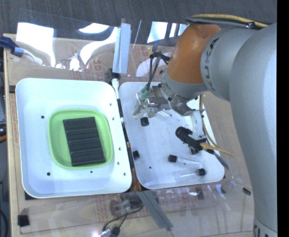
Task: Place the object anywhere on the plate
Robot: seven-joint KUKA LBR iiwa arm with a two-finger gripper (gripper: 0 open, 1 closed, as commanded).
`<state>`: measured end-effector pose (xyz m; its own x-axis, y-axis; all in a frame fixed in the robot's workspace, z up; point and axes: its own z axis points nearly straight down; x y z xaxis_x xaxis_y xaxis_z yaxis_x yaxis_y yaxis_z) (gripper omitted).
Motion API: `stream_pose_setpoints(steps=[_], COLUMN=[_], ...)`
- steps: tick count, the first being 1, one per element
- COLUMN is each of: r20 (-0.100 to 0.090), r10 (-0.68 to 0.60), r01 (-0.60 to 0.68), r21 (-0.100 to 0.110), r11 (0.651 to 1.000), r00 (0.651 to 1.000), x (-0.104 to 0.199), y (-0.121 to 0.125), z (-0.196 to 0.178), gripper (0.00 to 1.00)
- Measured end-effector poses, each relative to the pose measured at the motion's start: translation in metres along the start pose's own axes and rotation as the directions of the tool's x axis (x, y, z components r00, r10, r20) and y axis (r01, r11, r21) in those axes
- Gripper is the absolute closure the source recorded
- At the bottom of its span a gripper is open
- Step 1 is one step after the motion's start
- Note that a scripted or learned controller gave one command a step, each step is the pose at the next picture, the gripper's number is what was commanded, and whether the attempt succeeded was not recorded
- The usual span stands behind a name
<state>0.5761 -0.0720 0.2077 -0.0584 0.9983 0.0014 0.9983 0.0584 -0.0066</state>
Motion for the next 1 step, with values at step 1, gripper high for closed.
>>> stream_pose_setpoints(steps=[1], r20=[0.002], r10=[-0.027], r01=[0.027], r21=[-0.002], r11=[1.000], r00=[1.000], x=[0.0592], y=[-0.0070], z=[0.0171], gripper=[1.00])
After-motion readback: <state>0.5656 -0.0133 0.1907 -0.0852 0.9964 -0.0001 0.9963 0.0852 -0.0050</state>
